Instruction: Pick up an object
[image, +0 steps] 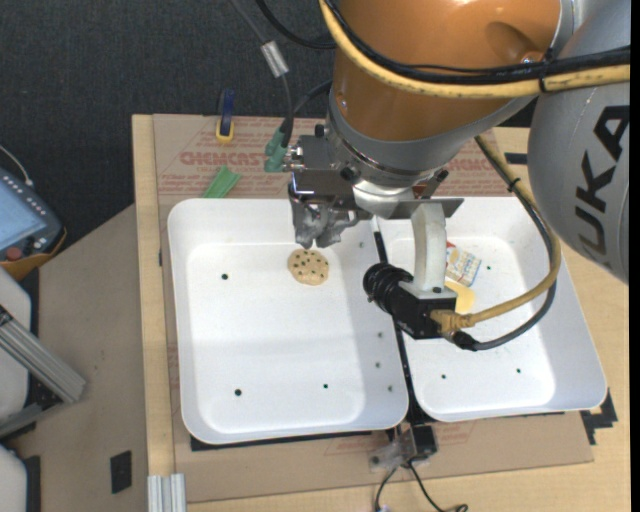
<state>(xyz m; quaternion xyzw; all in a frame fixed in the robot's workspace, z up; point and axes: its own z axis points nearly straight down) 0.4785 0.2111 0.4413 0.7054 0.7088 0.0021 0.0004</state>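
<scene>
**A:** Where's your target? The round tan cookie with dark chips (308, 267) lies in the far part of the left shallow white bin (200, 330), toward that bin's right side. Your gripper (318, 238) hangs just above and slightly far of it, close to touching.

**B:** And the fingers, wide or narrow?

**A:** You cannot tell from this angle; the grey wrist and the dark gripper body sit over them. Nothing shows between them, so don't count the cookie as held.

**B:** What could go wrong for me here?

**A:** In my judgement, the gripper looks offset toward the cookie's far edge, so closing there could clip the rim and skid it away, or come up with nothing. The cookie is flat and low, leaving little to pinch, and pressing hard could crack it. The looped tan hose (520, 300) trailing over the right white bin (560, 380) could drag on the small yellow and white packet (462, 272) there.

**B:** Count things for me.

**A:** Two bins on the table, one cookie, one packet that you can make out, one gripper.
</scene>
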